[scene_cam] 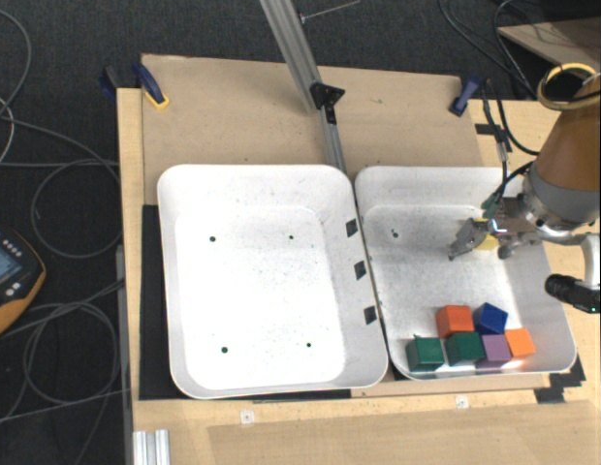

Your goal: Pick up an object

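The bench is a flat board of light wood, and two shallow white bins lie directly on it side by side, the left bin and the right bin, with their inner rims touching near the middle. A dark mat shows under the left edge of the left bin. Blue clamps sit on the far edge of the bench, one at the left corner and one at the right corner, and a grey metal bar comes down at a slant to the far edge between the bins.

Bright, even light; soft shadows
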You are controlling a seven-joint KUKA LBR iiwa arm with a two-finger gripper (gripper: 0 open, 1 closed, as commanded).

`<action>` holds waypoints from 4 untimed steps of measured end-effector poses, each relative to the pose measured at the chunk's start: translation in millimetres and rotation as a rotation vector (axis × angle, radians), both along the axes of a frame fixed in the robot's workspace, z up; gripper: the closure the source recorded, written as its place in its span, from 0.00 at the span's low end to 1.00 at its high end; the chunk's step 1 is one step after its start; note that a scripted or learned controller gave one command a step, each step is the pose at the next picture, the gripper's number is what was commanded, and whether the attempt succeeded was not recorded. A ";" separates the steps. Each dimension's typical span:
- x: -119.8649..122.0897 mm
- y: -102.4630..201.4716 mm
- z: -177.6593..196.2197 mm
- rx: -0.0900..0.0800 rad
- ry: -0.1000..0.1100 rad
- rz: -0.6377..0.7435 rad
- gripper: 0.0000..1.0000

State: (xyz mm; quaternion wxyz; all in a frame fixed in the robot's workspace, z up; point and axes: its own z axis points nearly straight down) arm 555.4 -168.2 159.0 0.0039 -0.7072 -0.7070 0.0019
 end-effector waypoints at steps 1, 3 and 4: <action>-1.3 0.9 -53.2 0.000 -0.001 0.000 0.00; 5.8 4.5 6.1 -0.004 -0.014 0.002 1.00; 7.3 4.4 44.5 -0.004 -0.014 0.002 1.00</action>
